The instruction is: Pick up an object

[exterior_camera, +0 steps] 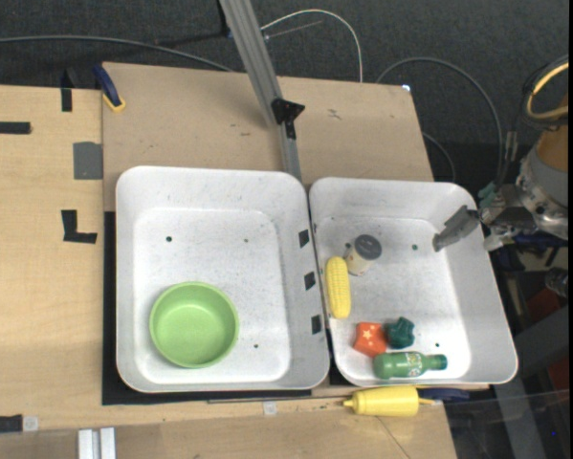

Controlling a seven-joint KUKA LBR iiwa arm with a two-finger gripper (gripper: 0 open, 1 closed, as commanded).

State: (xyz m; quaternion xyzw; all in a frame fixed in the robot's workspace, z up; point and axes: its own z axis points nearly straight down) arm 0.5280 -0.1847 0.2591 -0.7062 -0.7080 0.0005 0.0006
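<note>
- We see a green bowl (194, 324) in the left bin (209, 185)
- Right bin (477, 323) holds corn (338, 288), a green bottle (407, 363), an orange toy (368, 338)
- Hand (455, 228) over its right rim; grip state unclear to us

I see the gripper (455, 228) hovering over the right bin's (477, 285) far right edge, nothing between its fingers. In that bin lie a corn cob (338, 287), a small grey-capped jar (363, 251), an orange toy (368, 338), a dark green toy (400, 332) and a green bottle (409, 363). The left bin (209, 199) holds a green bowl (194, 324). A yellow bottle (385, 402) lies on the bench just outside the right bin.
</note>
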